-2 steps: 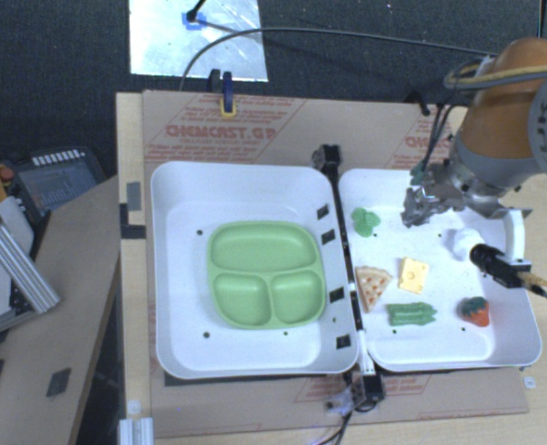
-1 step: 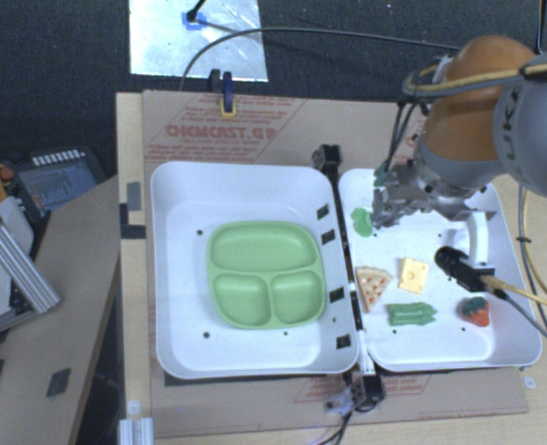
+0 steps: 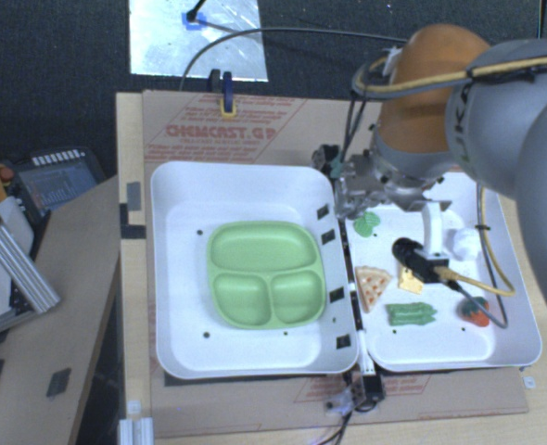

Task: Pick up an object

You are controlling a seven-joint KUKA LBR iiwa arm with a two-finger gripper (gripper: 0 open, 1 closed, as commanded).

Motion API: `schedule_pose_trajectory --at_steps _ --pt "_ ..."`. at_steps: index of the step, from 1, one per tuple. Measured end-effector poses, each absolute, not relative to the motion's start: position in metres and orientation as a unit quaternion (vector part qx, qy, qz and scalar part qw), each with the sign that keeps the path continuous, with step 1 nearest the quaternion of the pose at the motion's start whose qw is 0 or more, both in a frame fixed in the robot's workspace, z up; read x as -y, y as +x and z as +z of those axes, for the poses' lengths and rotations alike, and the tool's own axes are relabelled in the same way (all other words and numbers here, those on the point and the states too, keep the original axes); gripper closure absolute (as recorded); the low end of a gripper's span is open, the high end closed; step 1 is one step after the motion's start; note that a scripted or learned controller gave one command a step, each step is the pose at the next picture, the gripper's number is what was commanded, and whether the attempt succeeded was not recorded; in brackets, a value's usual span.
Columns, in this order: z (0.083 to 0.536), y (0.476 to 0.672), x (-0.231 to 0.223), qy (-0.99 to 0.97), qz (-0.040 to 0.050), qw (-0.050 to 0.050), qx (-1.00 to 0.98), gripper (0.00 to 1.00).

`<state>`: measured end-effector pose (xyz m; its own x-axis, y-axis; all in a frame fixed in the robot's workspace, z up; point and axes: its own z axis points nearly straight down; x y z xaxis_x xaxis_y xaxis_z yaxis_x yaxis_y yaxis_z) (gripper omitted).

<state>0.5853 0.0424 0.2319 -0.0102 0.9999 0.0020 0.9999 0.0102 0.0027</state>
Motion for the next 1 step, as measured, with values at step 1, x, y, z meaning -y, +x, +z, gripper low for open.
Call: schedule_pose_trajectory --at_steps 1 --pt "0.2233 0.5759 -0.0945 0.704 0.0007 -0.001 -0.71 1.0"
